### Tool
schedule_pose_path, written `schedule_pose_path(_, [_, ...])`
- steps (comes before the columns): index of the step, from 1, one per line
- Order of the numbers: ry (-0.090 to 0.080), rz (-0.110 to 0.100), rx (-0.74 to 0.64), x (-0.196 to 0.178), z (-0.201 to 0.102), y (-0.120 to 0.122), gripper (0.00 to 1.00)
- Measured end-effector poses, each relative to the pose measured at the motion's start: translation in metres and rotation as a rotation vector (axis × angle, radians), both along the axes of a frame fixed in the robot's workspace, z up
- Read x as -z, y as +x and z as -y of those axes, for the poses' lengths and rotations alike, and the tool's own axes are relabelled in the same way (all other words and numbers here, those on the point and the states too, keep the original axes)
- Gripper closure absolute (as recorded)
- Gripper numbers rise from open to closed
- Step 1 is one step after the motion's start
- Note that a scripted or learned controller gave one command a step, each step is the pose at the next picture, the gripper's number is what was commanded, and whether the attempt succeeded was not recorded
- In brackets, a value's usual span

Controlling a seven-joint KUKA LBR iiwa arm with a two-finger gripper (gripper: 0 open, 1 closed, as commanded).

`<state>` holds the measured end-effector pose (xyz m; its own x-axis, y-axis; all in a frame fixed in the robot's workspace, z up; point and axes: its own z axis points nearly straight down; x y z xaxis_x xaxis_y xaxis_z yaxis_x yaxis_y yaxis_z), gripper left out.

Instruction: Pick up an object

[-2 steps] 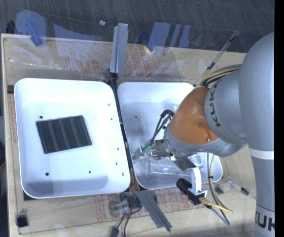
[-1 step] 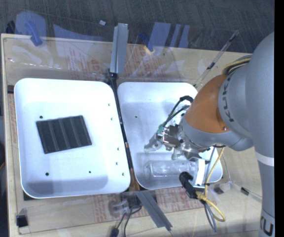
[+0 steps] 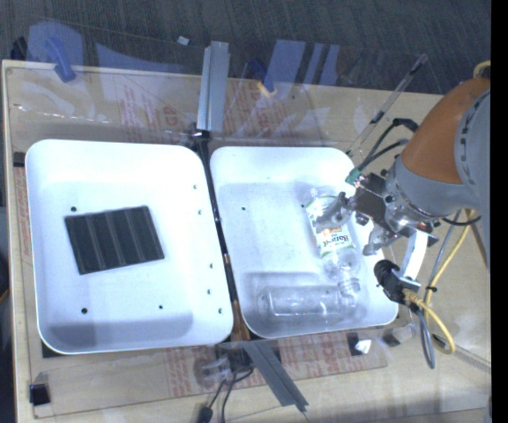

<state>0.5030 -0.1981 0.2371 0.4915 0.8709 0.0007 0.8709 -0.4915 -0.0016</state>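
I count two white bins side by side on the bench (image 3: 466,359), and three loose things between them: one dark slab and two clear plastic bottles.

The left bin (image 3: 51,161) holds a single item, a flat dark grey ribbed panel (image 3: 114,239), lying slightly askew in the bin's left-middle area and well apart from every wall.

The right bin (image 3: 245,170) holds both bottles. One is a clear bottle with a white and orange label (image 3: 332,234), lying on its side along the bin's right side, running roughly from far to near with its cap end toward the near side. The other is a clear bottle without a label (image 3: 309,301), lying on its side along the near wall, running left to right. The near end of the labelled one comes down just beside the right end of the plain one; I cannot tell whether they touch.

From my seat the arm (image 3: 444,148) comes in from the right, orange band showing above the wrist, with cables hanging around it. The gripper (image 3: 353,203) sits over the right edge of the right bin, right at the far end of the labelled bottle. I cannot tell how the claw stands, nor whether it grips anything; the wrist hardware and the clear plastic blur together there.
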Motion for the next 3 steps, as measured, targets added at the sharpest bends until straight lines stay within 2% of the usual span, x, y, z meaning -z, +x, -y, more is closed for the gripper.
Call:
schedule_pose_path(1, [-0.001,0.000,-0.190,-0.011,0.004,0.019,0.00])
schedule_pose_path(2, [-0.001,0.000,-0.295,0.005,-0.002,0.040,0.00])
schedule_pose_path(3, [0.000,0.000,-0.501,0.027,-0.003,0.063,0.00])
